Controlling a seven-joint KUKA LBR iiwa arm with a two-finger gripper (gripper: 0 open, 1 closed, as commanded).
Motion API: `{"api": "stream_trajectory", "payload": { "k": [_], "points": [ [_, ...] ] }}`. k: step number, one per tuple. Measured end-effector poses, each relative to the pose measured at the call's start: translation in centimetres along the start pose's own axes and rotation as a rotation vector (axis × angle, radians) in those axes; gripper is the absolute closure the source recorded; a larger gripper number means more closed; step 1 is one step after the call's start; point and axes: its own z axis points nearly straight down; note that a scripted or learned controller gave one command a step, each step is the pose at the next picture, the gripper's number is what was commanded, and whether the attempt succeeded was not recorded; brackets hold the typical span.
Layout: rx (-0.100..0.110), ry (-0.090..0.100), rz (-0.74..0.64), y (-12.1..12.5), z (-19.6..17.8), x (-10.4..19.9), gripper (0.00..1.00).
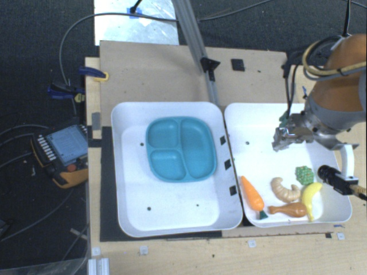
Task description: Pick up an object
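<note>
Right bin [252, 125]: pincer [284, 137] above carrot [252, 193].

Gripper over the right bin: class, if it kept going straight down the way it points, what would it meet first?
Probably the bare floor of the right bin: the gripper hangs above and left of the toy food, though depth is hard to judge.

A blue divided plate [181, 149] is seen lying in the left white bin [132, 211]. The tan tabletop [149, 73] is flanked on its left by a blue-faced device [62, 146] with an orange casing, placed on the dark floor [40, 39]. Blue and yellow clamps [86, 73] are noted at the tabletop's left edge.
</note>
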Motion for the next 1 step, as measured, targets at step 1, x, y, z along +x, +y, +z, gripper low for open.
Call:
{"api": "stream_trajectory", "payload": {
  "k": [1],
  "points": [
    [0.001,0.001,-0.001,0.05,-0.66,5.25,1.0]
  ]
}}
